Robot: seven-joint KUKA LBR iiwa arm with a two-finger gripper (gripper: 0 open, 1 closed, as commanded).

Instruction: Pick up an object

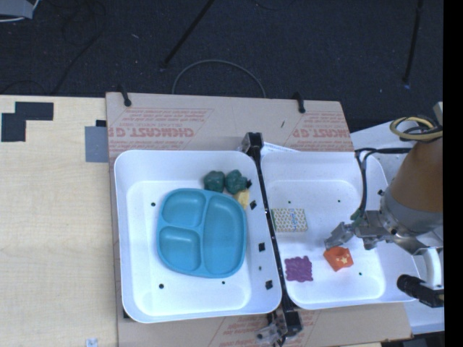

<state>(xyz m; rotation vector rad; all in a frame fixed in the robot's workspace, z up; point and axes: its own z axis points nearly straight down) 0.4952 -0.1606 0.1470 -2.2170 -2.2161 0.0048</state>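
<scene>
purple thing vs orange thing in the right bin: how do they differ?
The purple piece lies flat and knobbly, clear of the arm; the orange block is smooth, chunkier, tilted on a corner, right under the gripper. The purple one sits nearer the divider, the orange one further right. Both are small and lie in the right bin.

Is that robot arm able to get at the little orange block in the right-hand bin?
Probably yes. The gripper hangs just above the small orange block, which lies in the open on the floor of the right white bin, apart from the purple lump beside it.
</scene>
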